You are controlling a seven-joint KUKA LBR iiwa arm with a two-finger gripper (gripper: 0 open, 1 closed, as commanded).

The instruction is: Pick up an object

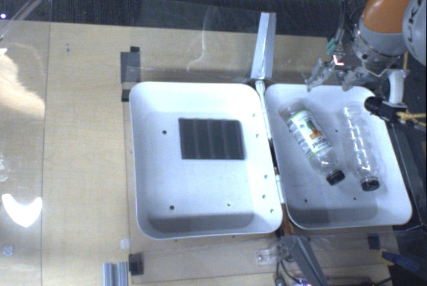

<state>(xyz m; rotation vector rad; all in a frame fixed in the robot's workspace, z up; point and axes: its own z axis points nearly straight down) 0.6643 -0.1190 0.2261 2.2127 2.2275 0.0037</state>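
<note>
Camera view | approach step: my gripper (337, 71) hangs above right bin (393, 211) far rim | jaws state I cannot tell | next: descend on labelled bottle (310, 135)

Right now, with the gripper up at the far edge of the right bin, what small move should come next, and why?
Probably bring the gripper toward the camera and lower it over the labelled bottle. It sits above the right bin's far rim, holding nothing visible, while both bottles lie on their sides further in. The labelled one lies apart from the clear bottle, leaving room around it.
</note>
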